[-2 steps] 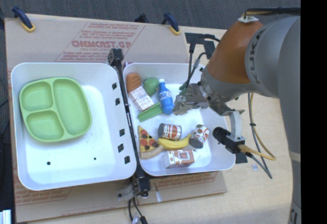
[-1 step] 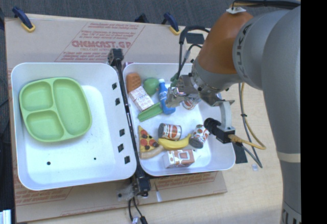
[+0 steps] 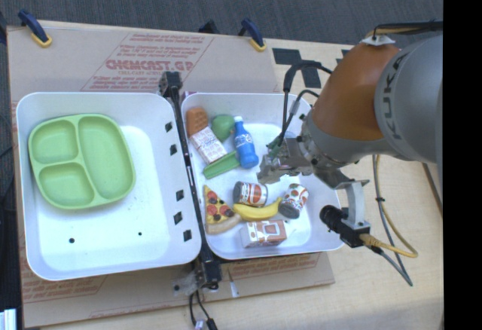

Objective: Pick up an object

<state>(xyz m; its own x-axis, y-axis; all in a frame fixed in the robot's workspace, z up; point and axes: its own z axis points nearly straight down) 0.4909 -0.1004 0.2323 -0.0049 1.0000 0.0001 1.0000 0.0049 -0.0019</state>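
Grey metal and cables are making up the hand (image 3: pixel 276 168), which is hanging low over the right bin (image 3: pixel 290 102), near the bin's middle and a little toward its right side. I cannot tell how the hand is set, because the wrist and the wires are covering it, and I am seeing nothing held in it.

Just below the hand, a small can (image 3: pixel 251 193) is lying on its side, and a yellow banana (image 3: pixel 257 210) is touching it from below. A second small can (image 3: pixel 294 200) is lying beside the banana's right end. To the hand's left a blue bottle (image 3: pixel 244 142) is lying, with a green stick-shaped toy (image 3: pixel 220 166) just beside it.

The danger, in my judgement, is coming from this crowding. If the hand is going down on the can, the round side may be rolling away, or the banana may be getting caught together with it. A descent a little off may be pushing the bottle against its neighbours. The loose cables near the wrist may also be catching on the bin wall.

The left bin (image 3: pixel 98 245) is holding only a green divided tray (image 3: pixel 80 161), well apart from the hand.
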